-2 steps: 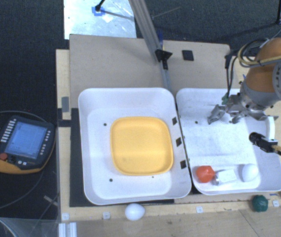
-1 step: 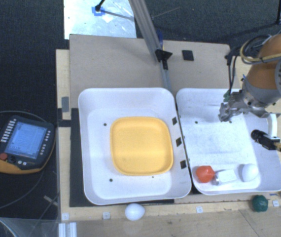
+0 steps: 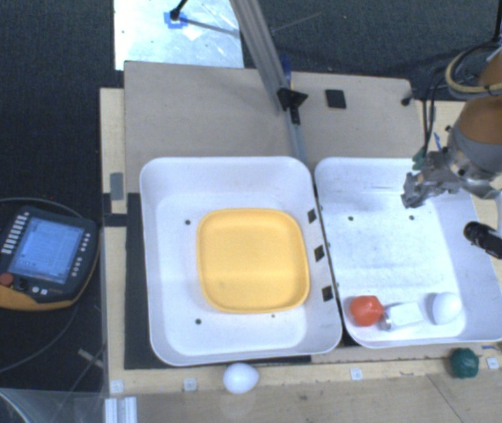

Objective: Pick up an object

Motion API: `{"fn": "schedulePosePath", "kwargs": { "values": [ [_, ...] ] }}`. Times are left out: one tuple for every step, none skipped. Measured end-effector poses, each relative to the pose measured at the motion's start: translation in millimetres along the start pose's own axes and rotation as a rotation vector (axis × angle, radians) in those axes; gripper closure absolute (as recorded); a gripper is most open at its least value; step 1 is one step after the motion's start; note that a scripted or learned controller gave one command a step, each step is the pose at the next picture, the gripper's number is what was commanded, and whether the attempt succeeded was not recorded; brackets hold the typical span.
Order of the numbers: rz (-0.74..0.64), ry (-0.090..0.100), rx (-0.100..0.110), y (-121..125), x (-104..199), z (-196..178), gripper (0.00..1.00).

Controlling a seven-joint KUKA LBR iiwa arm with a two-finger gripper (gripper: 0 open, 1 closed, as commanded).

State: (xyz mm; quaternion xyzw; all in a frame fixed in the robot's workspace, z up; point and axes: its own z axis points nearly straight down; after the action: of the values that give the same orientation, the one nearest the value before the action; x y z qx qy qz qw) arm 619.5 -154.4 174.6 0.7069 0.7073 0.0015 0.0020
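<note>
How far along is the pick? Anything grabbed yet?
Nothing looks picked yet. The end effector sits over the upper part of the right bin, away from the items. The red object, the white piece beside it and the white ball all lie along the bin's near edge; the yellow plate lies in the left bin. Left: move to an item, grasp, lift.

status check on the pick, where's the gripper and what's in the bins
Gripper over right bin's far edge, nothing seen in it. Orange object, white piece, white ball along near wall. Yellow plate in left bin.
</note>
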Motion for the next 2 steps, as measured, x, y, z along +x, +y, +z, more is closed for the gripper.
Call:
{"fn": "schedulePosePath", "kwargs": {
  "values": [
    [0.0, 0.0, 0.001, 1.1, -0.2, -39.2, 1.0],
    [-0.004, 0.002, 0.004, 13.7, 46.6, -37.4, 1.0]
  ]
}}
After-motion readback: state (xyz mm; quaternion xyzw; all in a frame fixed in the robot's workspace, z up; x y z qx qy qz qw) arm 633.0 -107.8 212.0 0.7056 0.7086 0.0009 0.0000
